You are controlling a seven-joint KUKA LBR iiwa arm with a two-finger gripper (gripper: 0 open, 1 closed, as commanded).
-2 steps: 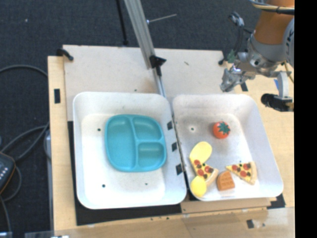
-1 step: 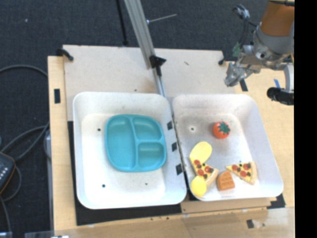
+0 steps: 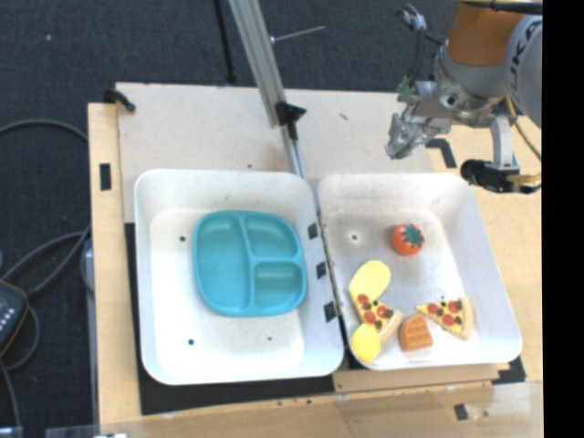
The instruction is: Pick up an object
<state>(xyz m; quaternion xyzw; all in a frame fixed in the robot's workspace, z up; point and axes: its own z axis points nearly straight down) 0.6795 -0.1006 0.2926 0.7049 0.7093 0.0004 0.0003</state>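
My gripper [image 3: 400,144] hangs above the far edge of the right bin [image 3: 474,217], well clear of the toys, with nothing between its fingers. In the right bin lie a red tomato [image 3: 408,238], a yellow banana-like piece [image 3: 369,283], a pizza slice [image 3: 377,316] beside it, a second pizza slice [image 3: 449,315] and a small orange piece [image 3: 416,334]. Another yellow piece [image 3: 366,343] sits at the bin's near left corner.
The left bin [image 3: 164,354] holds a teal divided plate [image 3: 249,263]. A slanted metal pole [image 3: 260,53] rises behind the bins, ending near their shared wall. Cables run over the dark floor at the left.
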